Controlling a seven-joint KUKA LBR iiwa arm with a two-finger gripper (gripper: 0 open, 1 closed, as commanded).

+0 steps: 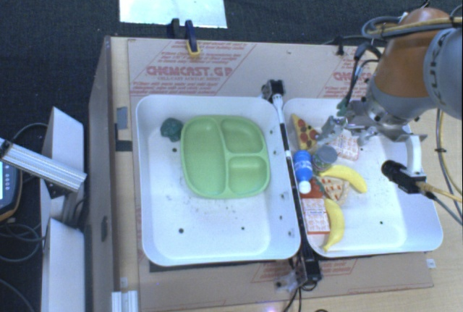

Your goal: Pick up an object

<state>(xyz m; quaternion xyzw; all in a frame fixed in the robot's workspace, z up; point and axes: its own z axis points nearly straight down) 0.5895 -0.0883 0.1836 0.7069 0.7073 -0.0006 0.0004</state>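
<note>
- The gripper (pixel 346 131) hangs at the upper middle of the right bin (pixel 419 231); its fingers blur into clutter, so whether they are spread or closed I cannot tell.
- Likely target: the banana (pixel 349 177), just below, long axis running upper left to lower right.
- Risk: the blue bottle (pixel 302 167), pizza slice (pixel 304 132) and second banana (pixel 333 224) crowd close, so a descent could nudge neighbours or pinch two things.

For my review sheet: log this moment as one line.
arm: over right bin | gripper: above toy pile, fingers unclear | nearest: pizza slice | left bin: green tray | pick: not seen
</note>
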